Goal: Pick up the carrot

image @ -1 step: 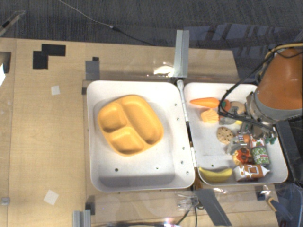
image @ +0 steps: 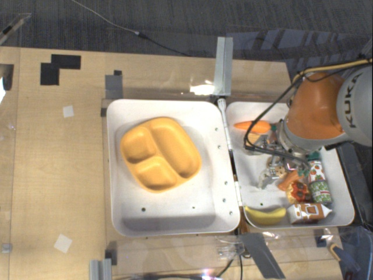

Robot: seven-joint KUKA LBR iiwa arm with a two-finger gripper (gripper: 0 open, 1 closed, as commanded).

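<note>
Pale wood covers the table (image: 52,174), with a dark grey floor beyond its far edge and a thin cable trailing across that floor. Two shallow white bins sit side by side on it. A yellow divided plate (image: 160,153) with three compartments lies in the left bin (image: 166,217), turned at an angle. The right bin (image: 344,206) holds the rest: the carrot (image: 252,126) lies in the far left corner, its orange length running left to right close to the far wall, with its right end passing under the arm's cables. A banana (image: 265,215) lies along the near wall, and just to its right a small carton (image: 309,213) rests in the near right corner. Beyond the carton, a cluster of colourful packets (image: 303,185) sits towards the right side. The arm's orange band (image: 313,111) hangs over the far right of this bin, and the gripper (image: 269,175) reaches down below it into the middle of the bin, near the packets and well apart from the carrot. Whether the gripper is spread or closed cannot be told from this angle.
</note>
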